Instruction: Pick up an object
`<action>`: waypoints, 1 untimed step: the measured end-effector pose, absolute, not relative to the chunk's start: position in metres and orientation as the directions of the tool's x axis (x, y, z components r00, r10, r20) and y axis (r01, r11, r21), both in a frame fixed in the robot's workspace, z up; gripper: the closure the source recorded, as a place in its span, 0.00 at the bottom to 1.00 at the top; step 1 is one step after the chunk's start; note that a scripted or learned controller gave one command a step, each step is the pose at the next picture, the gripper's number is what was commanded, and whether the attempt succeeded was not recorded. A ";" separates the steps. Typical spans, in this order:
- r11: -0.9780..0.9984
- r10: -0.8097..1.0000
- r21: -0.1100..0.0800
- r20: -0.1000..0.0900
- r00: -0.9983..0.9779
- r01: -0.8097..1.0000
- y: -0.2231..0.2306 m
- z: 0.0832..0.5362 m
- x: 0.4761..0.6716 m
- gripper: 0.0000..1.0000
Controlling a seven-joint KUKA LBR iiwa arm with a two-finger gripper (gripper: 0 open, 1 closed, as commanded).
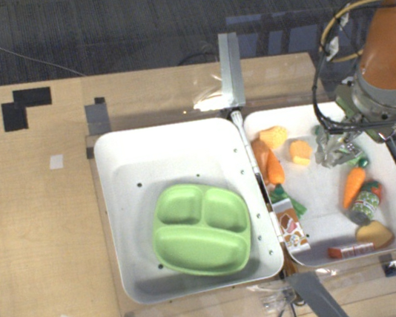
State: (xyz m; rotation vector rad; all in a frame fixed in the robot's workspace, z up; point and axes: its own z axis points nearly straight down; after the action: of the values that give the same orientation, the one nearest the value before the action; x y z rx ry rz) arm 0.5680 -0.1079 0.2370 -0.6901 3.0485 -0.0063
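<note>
The arm (390, 54) comes in from the right over the far right corner of the right bin (314, 179), its orange band above the grey wrist, with black cables looping beside it. The gripper (337, 147) hangs low over the far middle of that bin, just above the floor; its metal parts blur together and I cannot tell whether it is spread or closed, and nothing can be made out in its grasp.

Two white bins sit side by side. Going from the near edge back in the right one: one dark red bar (346, 250) lies along the near wall with one tan rounded piece (374, 234) touching it; one small printed carton (290, 226) lies against the left wall, with one green item (290, 205) just behind it; one little bottle (365, 202) with a red and green label lies tilted. There are two carrots. The nearer carrot (353, 187) lies just beyond the bottle, its long axis diagonal, with its green end toward the gripper and its point toward the near side. The second carrot (271, 164) lies by the left wall, lengthwise near to far. Farther back are two yellow-orange chunks, a small one (300, 152) and a larger one (273, 136).

The left bin (127, 203) holds one green divided plate (202, 228), with three compartments.
</note>
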 end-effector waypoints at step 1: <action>0.890 -0.457 -0.004 -0.010 -0.890 -0.457 -0.115 0.236 0.636 1.00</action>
State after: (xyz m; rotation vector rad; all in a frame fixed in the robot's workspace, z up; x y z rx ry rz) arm 0.6358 -0.1153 0.2359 -0.7353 3.0433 -0.0024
